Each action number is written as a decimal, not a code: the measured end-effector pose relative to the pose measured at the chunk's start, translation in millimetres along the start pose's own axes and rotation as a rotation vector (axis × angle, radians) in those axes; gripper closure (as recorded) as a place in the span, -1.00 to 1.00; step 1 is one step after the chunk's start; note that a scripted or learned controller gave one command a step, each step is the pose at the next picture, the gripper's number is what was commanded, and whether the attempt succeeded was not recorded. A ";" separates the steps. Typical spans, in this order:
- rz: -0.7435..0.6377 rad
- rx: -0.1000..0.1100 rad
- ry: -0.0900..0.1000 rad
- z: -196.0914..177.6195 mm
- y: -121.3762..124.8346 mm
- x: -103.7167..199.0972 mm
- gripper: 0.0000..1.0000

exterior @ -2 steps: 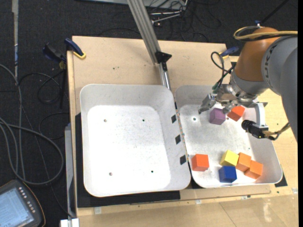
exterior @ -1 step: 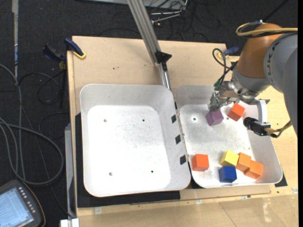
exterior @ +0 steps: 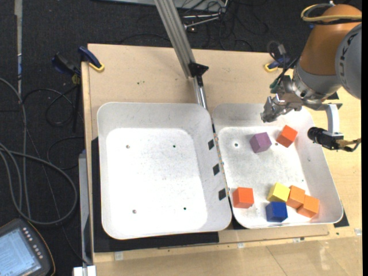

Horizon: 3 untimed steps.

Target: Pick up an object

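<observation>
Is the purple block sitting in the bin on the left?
No, the purple block lies in the right bin, near an orange block; the left bin holds no blocks.

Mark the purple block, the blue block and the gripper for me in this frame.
purple block [exterior: 260,142]: camera view, on its top face.
blue block [exterior: 276,211]: camera view, on its top face, near the right bin's front edge.
gripper [exterior: 271,115]: camera view, at its tip, over the right bin's far edge.
</observation>
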<state>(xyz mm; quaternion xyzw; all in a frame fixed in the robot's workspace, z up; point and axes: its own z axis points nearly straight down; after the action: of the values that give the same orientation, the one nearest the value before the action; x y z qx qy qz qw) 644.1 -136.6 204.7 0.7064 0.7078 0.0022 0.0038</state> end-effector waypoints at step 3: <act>-0.003 0.011 0.003 -66.9 -27.4 48.7 1.00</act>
<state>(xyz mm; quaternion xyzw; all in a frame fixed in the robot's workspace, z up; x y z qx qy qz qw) 616.0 -87.8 271.3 0.7052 0.7090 -0.0007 -0.0012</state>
